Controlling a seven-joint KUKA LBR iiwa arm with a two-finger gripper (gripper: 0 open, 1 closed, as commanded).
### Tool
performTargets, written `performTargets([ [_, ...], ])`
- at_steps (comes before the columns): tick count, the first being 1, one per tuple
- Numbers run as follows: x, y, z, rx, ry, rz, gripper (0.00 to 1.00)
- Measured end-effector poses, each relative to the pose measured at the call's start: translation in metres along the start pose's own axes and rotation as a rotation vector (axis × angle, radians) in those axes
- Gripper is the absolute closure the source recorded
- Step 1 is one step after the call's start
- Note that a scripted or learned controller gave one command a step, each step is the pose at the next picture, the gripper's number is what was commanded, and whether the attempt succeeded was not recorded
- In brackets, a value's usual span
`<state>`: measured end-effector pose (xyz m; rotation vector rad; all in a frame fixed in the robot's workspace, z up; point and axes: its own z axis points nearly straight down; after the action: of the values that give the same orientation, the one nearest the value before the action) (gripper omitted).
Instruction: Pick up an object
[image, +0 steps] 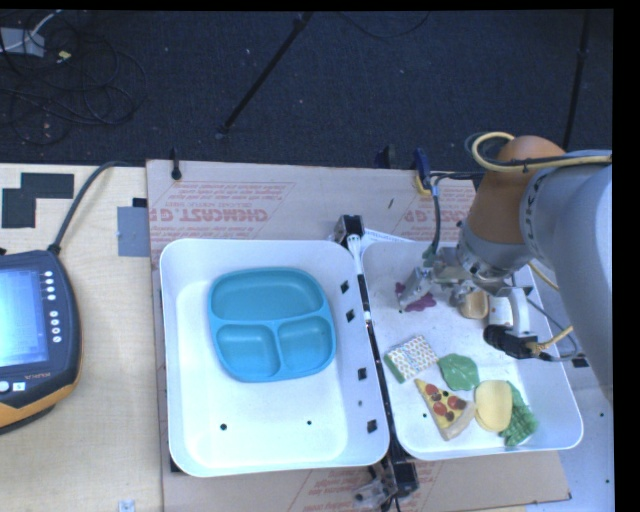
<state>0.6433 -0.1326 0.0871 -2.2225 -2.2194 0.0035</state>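
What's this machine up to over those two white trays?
A grey robot arm reaches in from the right, its end effector lowered into the right bin, near a purplish item. Toy foods lie nearer the front of that bin: a pizza slice, a waffle-like square, a green piece and a yellow piece. The left bin holds a blue divided plate.

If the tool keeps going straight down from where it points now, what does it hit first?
Probably the purple toy under the tool, in the far part of the right bin. Depth is hard to judge from this slanted view; it may land on bare bin floor just beside it.
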Motion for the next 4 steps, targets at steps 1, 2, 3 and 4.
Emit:
performTargets([
  [1, 0.048, 0.0, 0.0, 0.002, 0.004, -0.005, 0.0],
  [2, 0.027, 0.0, -0.001, 0.0, 0.0, 0.0, 0.0],
  [3, 0.033, 0.0, 0.0, 0.001, 0.001, -0.002, 0.0],
  [4, 0.032, 0.0, 0.0, 0.001, 0.001, -0.001, 0.0],
])
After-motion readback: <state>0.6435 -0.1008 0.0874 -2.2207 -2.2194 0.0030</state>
